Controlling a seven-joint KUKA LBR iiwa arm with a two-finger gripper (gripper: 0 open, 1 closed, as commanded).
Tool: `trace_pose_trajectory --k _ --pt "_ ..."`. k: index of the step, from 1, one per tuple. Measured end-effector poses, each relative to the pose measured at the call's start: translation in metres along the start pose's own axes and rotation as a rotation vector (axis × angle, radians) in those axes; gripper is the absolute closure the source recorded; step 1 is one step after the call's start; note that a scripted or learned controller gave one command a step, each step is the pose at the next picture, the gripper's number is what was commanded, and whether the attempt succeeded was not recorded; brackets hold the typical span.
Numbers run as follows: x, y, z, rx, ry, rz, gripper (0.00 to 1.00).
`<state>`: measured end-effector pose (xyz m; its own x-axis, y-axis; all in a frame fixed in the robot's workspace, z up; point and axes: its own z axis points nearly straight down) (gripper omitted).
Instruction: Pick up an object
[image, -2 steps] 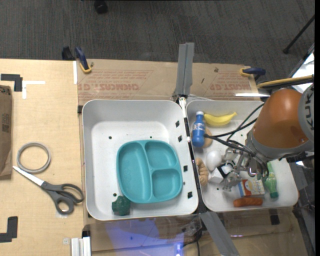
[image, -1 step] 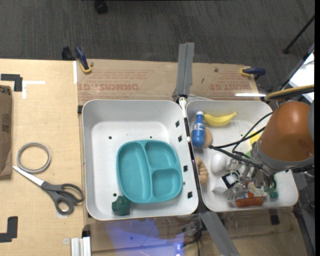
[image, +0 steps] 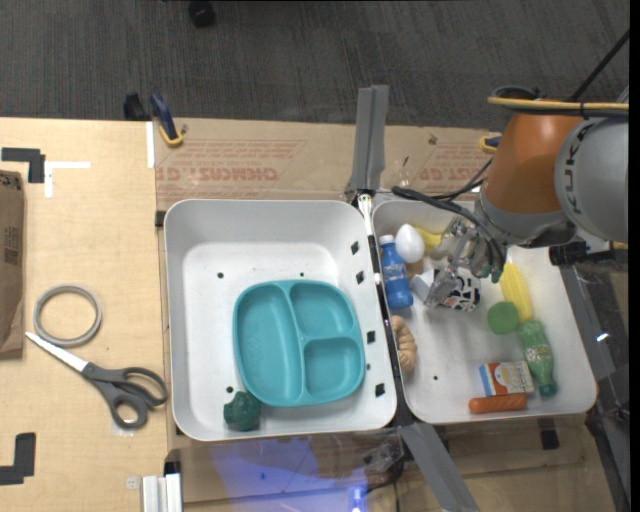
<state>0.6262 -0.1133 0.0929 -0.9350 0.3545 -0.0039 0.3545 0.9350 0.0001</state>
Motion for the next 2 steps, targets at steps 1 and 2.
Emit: trace_pose_trajectory --k 1,2 --pt "0.049 -0.027 0.0 0.0 0.002 0.107 0.0" --pt "-0.023 -0.008 0.004 0.009 0.026 0.087 0.0"
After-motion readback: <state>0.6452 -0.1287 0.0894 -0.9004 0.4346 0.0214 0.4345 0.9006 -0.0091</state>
